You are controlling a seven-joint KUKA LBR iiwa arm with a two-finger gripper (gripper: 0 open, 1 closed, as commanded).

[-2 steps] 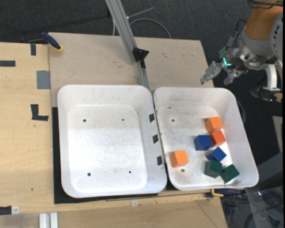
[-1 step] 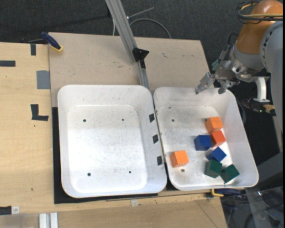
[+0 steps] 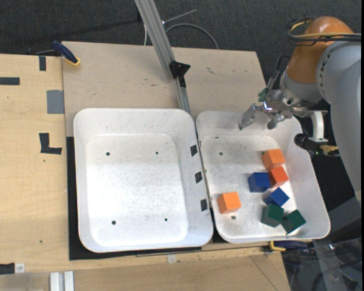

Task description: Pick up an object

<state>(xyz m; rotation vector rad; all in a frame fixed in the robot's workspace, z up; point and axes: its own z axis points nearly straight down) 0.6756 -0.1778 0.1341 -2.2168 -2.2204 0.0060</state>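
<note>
Here, claw [image 3: 258,119] open and bare, blocks [image 3: 273,159] well below it in the right bin [image 3: 230,126]

Probably robotics lab: plywood bench [image 3: 139,71], two white bins [image 3: 85,126], taped markers [image 3: 45,143], metal camera pole [image 3: 155,26].

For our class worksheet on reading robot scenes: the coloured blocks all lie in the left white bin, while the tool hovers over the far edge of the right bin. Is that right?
Not quite. The camera view shows the blocks in the right bin, not the left bin. The rest stands: the tool hovers over the right bin's far edge.
</note>
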